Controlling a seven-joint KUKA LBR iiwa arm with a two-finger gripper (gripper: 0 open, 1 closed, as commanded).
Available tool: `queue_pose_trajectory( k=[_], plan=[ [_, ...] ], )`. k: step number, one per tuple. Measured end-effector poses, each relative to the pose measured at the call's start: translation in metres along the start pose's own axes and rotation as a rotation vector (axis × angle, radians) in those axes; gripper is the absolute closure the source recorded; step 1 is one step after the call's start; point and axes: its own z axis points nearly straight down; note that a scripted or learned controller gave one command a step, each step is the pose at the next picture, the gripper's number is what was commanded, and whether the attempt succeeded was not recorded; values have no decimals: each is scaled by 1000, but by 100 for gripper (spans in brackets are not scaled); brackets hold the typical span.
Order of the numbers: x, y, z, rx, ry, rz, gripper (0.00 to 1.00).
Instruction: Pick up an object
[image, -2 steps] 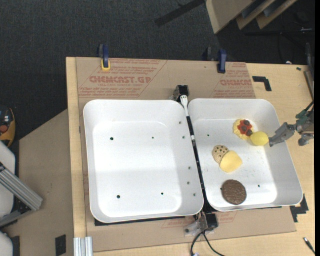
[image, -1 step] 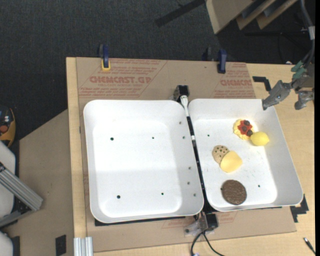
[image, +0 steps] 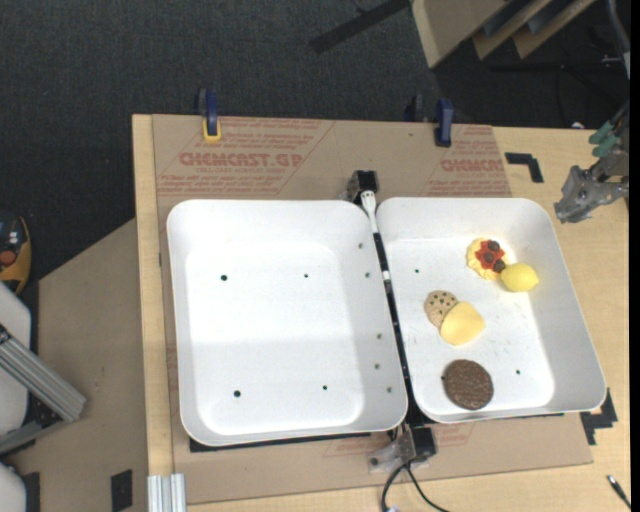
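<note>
The right white bin (image: 530, 230) holds several toy foods. A yellow round piece with red and dark topping (image: 487, 256) lies at the back, and a yellow lemon-like piece (image: 519, 277) sits next to it. A chip cookie (image: 439, 305) touches a pale yellow round piece (image: 462, 324). A dark brown cookie (image: 468, 384) rests near the front rim. My gripper (image: 588, 190) hangs at the far right edge, beyond the right bin's back corner and away from all the foods.
The left white bin (image: 190, 300) stands beside the right one on a brown board (image: 300, 150). Two blue clamps (image: 208, 105) (image: 443, 120) hold the board's far edge. A black divider bar (image: 380, 270) runs between the bins.
</note>
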Motion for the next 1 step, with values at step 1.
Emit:
queue_pose_trajectory(
  k=[1],
  plan=[
    [67,20,125,18,6,-5,100]
  ],
)
